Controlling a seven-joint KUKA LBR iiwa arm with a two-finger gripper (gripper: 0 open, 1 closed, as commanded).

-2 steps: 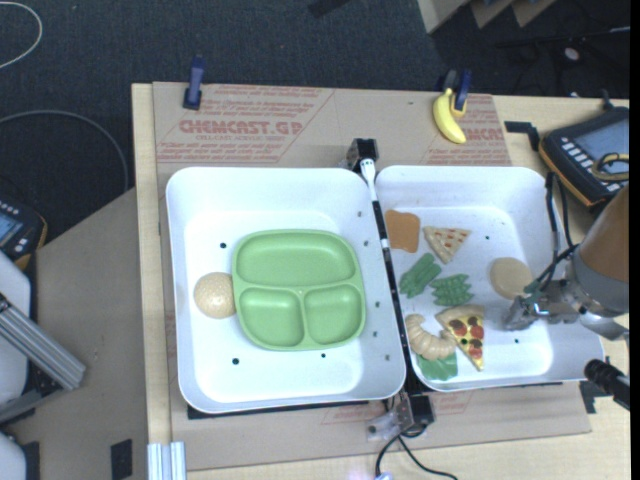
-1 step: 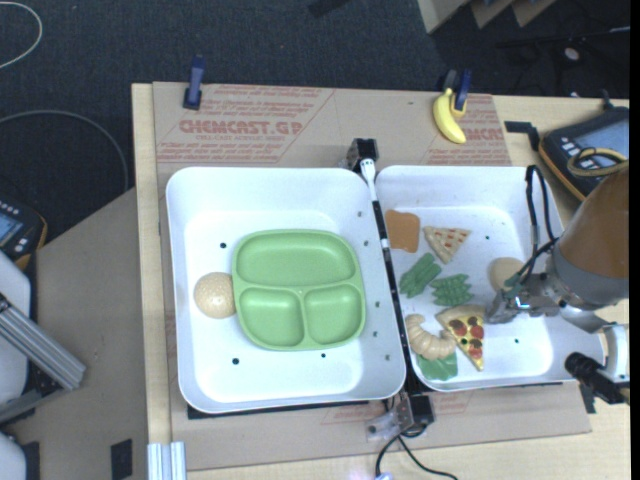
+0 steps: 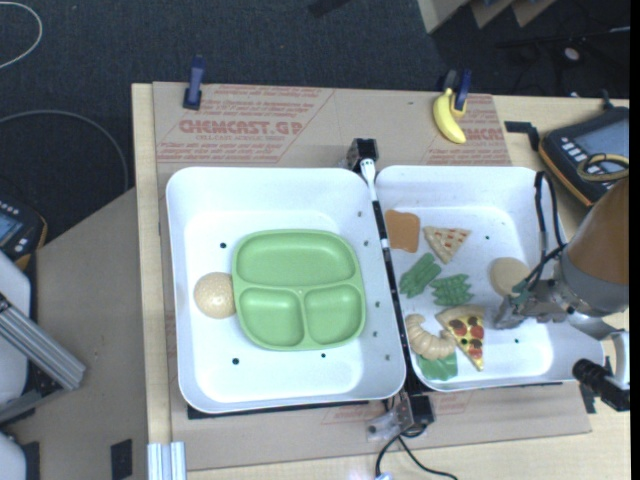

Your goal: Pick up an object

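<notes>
White right bin (image 3: 520,193) is entered by the gripper (image 3: 512,313), low at its right side — whether the jaws are spread cannot be told. Nearest lies the pizza (image 3: 464,334), just left, long axis slanting away down-right.

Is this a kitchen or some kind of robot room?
Most likely a robot lab, not a kitchen. The food is toys: a pizza slice and leafy greens lie in a white bin on a cardboard-covered bench, where a robot arm reaches in. Cables trail around the edges.
</notes>
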